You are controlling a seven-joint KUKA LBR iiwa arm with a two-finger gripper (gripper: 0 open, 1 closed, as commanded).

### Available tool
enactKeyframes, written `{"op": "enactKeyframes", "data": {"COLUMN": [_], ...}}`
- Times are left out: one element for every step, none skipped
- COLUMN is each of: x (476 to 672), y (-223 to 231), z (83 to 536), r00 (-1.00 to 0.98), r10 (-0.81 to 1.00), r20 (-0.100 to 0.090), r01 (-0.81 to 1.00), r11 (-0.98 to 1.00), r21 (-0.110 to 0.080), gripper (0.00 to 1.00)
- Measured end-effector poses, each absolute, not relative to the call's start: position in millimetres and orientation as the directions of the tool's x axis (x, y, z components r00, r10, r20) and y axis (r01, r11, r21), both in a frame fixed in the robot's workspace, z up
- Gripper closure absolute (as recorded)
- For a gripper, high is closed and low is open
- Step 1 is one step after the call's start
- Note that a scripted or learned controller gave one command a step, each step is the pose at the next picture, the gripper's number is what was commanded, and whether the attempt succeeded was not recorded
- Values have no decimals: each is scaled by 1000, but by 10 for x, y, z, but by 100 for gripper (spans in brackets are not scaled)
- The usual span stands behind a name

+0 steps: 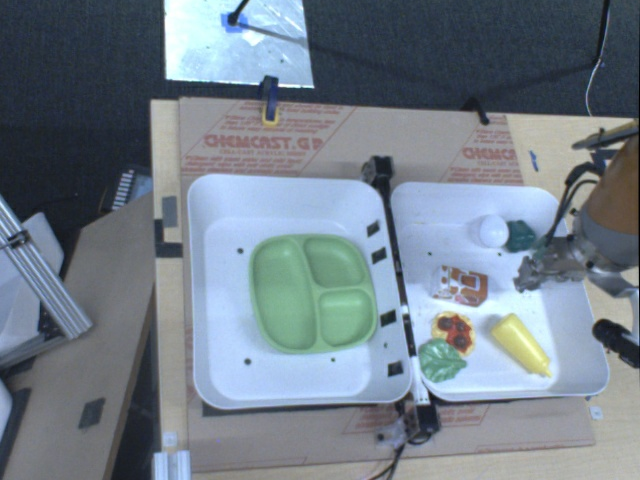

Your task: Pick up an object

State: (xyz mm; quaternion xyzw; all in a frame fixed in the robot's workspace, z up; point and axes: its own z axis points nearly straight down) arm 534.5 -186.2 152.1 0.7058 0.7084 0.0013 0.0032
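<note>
The right bin (580, 373) holds several small objects. A white ball (491, 230) lies near its back with a dark green piece (520, 235) beside it. A red-and-white packet (460, 285) sits in the middle. A yellow cone-shaped piece (520, 343) lies toward the front, next to a red-and-yellow item (453, 330) and a green leafy piece (441, 360). My gripper (535, 268) hangs over the bin's right side, between the dark green piece and the yellow piece, touching none of them that I can see.
The left bin (215, 368) carries a green divided plate (308, 293). A black divider (392, 268) runs between the two bins. The arm (612, 218) comes in over the right bin's right wall. A yellow clamp (270, 103) sits on the bench's back edge.
</note>
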Motion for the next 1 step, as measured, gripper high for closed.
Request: {"op": "enactKeyframes", "data": {"x": [5348], "y": [-1766], "z": [2090], "r00": [-5], "r10": [1000], "r20": [-2], "r01": [1000], "r11": [5], "r21": [7], "gripper": [100]}}
